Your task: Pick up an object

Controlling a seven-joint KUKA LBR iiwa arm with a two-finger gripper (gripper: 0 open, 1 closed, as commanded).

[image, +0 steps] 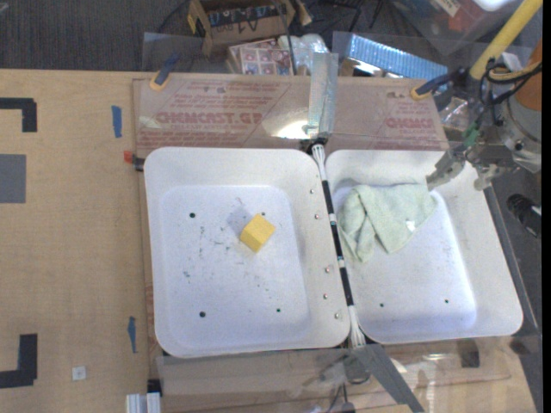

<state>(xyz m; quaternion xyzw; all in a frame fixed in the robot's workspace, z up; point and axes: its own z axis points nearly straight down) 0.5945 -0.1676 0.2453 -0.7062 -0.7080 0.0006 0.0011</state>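
Observation:
A small yellow block [256,232] lies near the middle of the left bin [172,317]. A crumpled pale green cloth [383,218] sits in the upper left part of the right bin [482,308]. My gripper [460,177] hangs over the right bin's upper right corner, just right of the cloth's top edge. Its two fingers stand apart, open, with nothing between them. The left fingertip [437,175] is close to the cloth's upper right corner.
A clear plastic sheet and a metal bracket [323,101] lie behind the bins. Boxes and clutter [250,24] fill the floor beyond the bench. Bare wooden bench top [69,231] extends to the left of the bins.

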